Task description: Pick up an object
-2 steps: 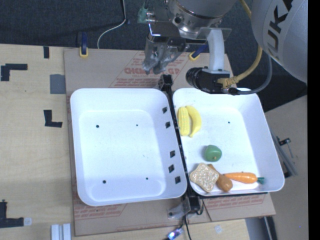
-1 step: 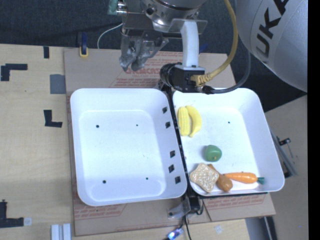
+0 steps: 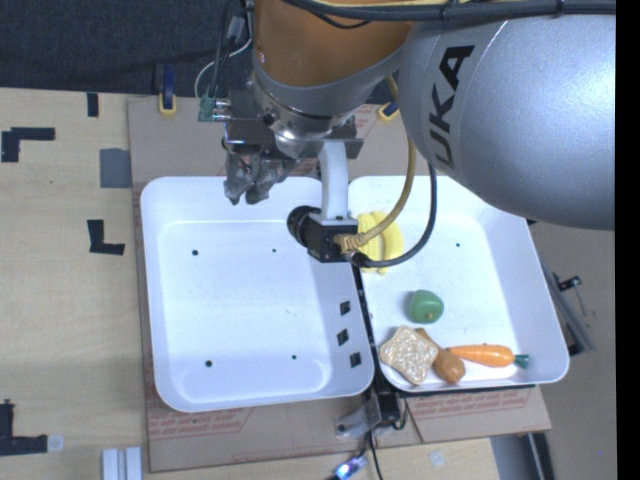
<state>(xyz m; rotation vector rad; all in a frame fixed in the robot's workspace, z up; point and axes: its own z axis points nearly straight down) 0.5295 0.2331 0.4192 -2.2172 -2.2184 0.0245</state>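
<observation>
Reaching in from the right, the big grey arm with its orange band (image 3: 330,18) hangs over the far edge of the two shallow white plastic bins. Its two-finger gripper (image 3: 247,186) sits above the back rim of the left bin (image 3: 240,308), close to that bin's far wall. The dark metal fingers point down and look drawn close together, though from this slant I cannot tell for certain how wide they stand; nothing shows between them. A white bracket with a black fitting (image 3: 325,230) hangs off the wrist just to the right, over the seam where the bins meet, with a yellowish cable (image 3: 405,203) looping from it.

All the objects lie in the right bin (image 3: 500,258), well apart from the gripper. A yellow banana-like piece (image 3: 384,236) rests near the back left of that bin, partly hidden behind the black fitting. A small green round fruit (image 3: 426,306) sits near the middle. Towards the front edge a tan, speckled slice of bread (image 3: 408,354) lies beside a small brown oval lump (image 3: 449,368), the two touching, and an orange carrot with a green tip (image 3: 485,355) lies just to the right of them, pointing across the bin.

Both bins rest on brown cardboard sheets (image 3: 190,423) laid over the pale wooden bench (image 3: 60,298).
</observation>
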